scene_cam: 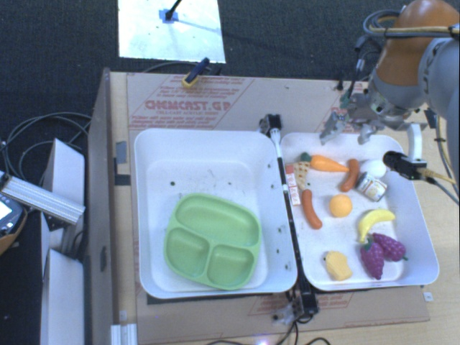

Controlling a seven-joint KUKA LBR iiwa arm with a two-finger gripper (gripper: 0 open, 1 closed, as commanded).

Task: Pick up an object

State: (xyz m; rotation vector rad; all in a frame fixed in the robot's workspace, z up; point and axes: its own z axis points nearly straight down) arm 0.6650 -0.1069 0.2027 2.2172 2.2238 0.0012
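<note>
**Gripper over the right bin's far edge, nothing held**

While the fingers [338, 126] hang spread apart with nothing between them, the gripper [350, 129] hovers above the far rim of the right bin [424, 254], just beyond the food. One grey arm [424, 45] with an orange band reaches in from the right.

Nearest the gripper lies one carrot [328, 164], pointing right, with a sausage [350, 175] just beside its tip. One white egg [375, 167] sits next to that sausage, and one small jar [371, 187] lies just below the egg. A second sausage [310, 208] lies tilted nearer the divider, so there are two sausages in all. One cheese wedge [302, 174] and one small packet [292, 184] rest by the bin's left wall. One orange [341, 205] sits mid-bin. One banana [374, 221] curves beside it. Two grape bunches [381, 251] lie touching at the near right, and one yellow lump [338, 265] sits at the near edge.

One green tray [213, 241] with three compartments lies in the left bin [154, 164]. Two bins stand side by side on cardboard [187, 99].
</note>
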